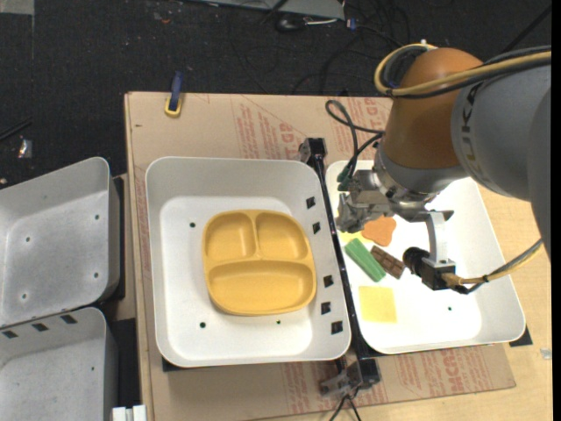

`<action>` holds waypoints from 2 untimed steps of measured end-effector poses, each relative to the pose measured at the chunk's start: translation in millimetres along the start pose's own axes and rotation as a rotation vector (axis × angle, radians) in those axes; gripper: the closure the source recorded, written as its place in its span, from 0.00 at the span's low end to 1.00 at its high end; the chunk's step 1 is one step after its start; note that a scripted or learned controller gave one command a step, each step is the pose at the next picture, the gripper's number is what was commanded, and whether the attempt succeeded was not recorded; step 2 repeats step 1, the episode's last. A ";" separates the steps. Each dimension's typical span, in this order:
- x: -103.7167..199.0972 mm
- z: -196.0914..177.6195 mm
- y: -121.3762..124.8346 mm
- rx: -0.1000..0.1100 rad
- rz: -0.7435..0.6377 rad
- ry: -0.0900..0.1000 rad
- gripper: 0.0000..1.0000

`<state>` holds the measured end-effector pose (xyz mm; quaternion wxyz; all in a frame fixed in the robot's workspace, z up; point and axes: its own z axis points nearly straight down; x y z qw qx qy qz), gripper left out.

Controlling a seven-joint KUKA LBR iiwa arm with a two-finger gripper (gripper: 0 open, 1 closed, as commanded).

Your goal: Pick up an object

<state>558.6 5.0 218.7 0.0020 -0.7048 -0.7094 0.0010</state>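
From my station I see the arm (491,112) reaching in over the right bin (491,336), with the gripper (358,216) low at that bin's near-left corner, close to the divider between the two bins. The wrist covers it from above, so I cannot tell whether it is wide or narrow, and I see nothing held in it.

The likely targets are bunched just beside it: an orange piece (382,230), a green block (364,260) lying at a slant, a small brown piece (387,262) touching the green block, and a flat yellow square (378,303) a little apart. I judge the gripper sits there because that cluster is the only pickable clutter in this bin. The crowding may spoil a clean grasp.

The left bin (175,182) holds a yellow divided plate (259,261), flat and centred, well apart from the arm.

Both bins rest on a tan tabletop (237,121) with faint red print. Around it is dark floor (79,51) with cables, and grey metal trays (53,226) lie off to the left.
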 end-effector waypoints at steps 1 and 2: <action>47.4 0.9 -37.6 0.000 -0.001 0.000 1.00; 47.4 0.9 -37.6 0.000 -0.001 0.000 1.00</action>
